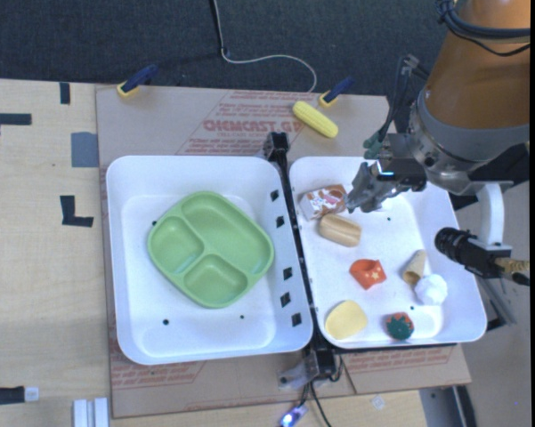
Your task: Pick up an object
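My gripper (363,196) hangs over the back of the right bin (445,238), its dark fingers pointing down-left just right of a white and brown wrapped item (321,201). A tan bread roll (339,230) lies just below the fingertips. Further forward in the same bin are a red piece (368,273), a yellow round piece (345,319), a green and red ball (399,326), a tan cone (416,264) and a white lump (432,288). Nothing is visible between the fingers.
The left bin (133,185) holds a green divided plate (211,248). A yellow corn cob (315,119) lies on the cardboard behind the bins. A black divider strip (285,229) runs between the bins. The arm's orange band (490,43) fills the upper right.
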You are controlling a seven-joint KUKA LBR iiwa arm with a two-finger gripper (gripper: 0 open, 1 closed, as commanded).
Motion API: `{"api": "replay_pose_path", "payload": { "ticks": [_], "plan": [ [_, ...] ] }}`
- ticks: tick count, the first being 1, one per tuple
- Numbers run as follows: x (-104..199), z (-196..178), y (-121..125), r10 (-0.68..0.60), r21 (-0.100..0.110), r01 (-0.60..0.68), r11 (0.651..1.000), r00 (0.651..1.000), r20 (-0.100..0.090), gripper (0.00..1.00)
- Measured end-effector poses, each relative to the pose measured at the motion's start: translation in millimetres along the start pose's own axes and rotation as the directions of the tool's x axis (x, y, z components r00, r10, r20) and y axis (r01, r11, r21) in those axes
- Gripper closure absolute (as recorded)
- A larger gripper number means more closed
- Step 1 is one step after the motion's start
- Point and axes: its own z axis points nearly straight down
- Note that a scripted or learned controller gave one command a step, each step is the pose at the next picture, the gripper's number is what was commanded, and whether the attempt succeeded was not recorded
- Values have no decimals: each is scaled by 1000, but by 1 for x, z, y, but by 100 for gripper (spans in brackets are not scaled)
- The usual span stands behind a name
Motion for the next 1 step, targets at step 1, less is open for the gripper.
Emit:
{"api": "replay_pose_path", "payload": {
  "ticks": [1],
  "plan": [
    [93,-38,-10,-7,12,7,1000,1000,-1,100]
  ]
}}
